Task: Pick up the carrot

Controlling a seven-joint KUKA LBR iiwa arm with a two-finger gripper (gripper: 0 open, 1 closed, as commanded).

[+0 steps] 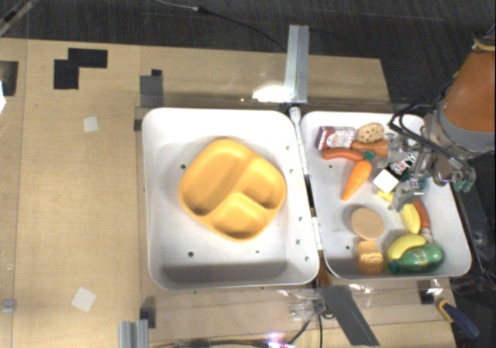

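The carrot (pixel 356 177) is an orange cone lying at a slant in the right bin (pixel 465 249), near its middle, thick end up and to the right. My gripper (pixel 399 179) hangs just to the right of the carrot, over the bin, reaching in from the right below the orange band of the arm (pixel 473 102). Its fingers look spread apart, with no carrot between them. A small white block (pixel 385 180) lies between the carrot and the gripper.
Packed around the carrot are a long red-orange vegetable (pixel 346 155), a maroon box (pixel 335 137), a cookie (pixel 371 132), a tan disc (pixel 366 222), bananas (pixel 408 244) and a green piece (pixel 422 258). The left bin (pixel 159 261) holds a yellow divided plate (pixel 232 187).
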